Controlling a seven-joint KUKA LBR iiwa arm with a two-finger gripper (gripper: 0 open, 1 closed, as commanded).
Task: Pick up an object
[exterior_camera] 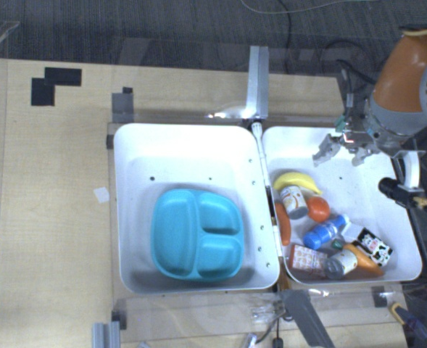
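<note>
The hand (pixel 341 151) (fingers spread apart, holding nothing) hovers above the banana (pixel 298 181), which lies left-to-right.

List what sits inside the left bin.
The left bin holds a blue divided tray, lying flat toward its front. Whatever lies beneath the tray is covered.

A robotics lab, by the look of it; a pale wood tabletop (pixel 46 194) carries two white bins (pixel 191 140) fixed side by side with metal brackets (pixel 257 82); black marker squares (pixel 54 84) are stuck on it; a cable (pixel 285 9) trails over grey carpet (pixel 126 6); an industrial arm (pixel 409 78) reaches in.
</note>
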